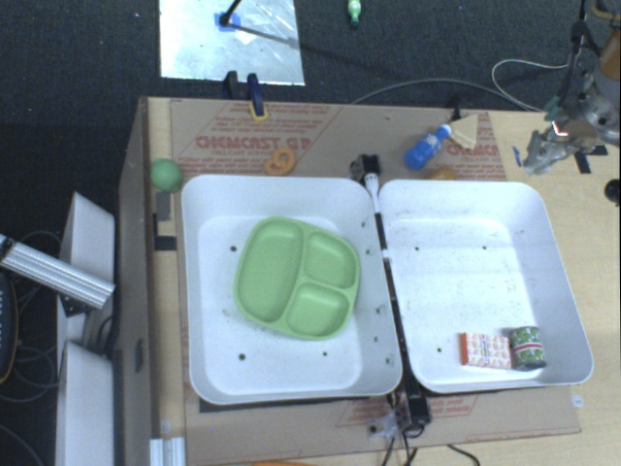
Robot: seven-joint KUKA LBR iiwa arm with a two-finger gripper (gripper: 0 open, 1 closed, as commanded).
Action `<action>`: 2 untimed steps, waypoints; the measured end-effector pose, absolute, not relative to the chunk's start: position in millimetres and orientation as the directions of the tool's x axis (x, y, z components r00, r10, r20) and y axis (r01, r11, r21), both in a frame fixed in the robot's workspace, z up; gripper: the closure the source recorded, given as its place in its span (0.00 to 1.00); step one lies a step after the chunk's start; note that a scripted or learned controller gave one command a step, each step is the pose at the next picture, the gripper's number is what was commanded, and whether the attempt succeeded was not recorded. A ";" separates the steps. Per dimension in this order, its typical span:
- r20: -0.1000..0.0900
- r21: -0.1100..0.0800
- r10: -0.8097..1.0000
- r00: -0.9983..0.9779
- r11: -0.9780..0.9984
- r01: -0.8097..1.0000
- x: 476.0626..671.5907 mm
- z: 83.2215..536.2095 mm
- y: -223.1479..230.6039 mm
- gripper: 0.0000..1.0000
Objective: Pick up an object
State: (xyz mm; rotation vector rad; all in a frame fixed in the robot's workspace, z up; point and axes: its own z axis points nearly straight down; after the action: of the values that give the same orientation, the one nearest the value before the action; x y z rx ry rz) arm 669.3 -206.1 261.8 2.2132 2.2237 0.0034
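Your claw (545,153) hangs beyond the right bin (553,241); its state can't be told. In that bin's near corner, the small carton (484,350) looks light and stiff: grip its 2 long sides.

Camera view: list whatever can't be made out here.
- Tool: small and blurred at the right edge, so its state is unreadable.
- Small box and can in the right bin: printing too small to read.
- Green item on the floor: too tiny to identify.
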 end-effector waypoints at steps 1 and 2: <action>-0.001 0.001 1.000 -0.002 0.002 1.000 616.1 225.4 -206.7 1.00; -0.002 0.005 1.000 -0.004 0.004 1.000 617.5 237.1 -206.6 1.00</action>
State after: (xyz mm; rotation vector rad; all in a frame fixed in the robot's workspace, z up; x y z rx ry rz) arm 617.5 -206.6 237.1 2.2134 2.2221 0.0038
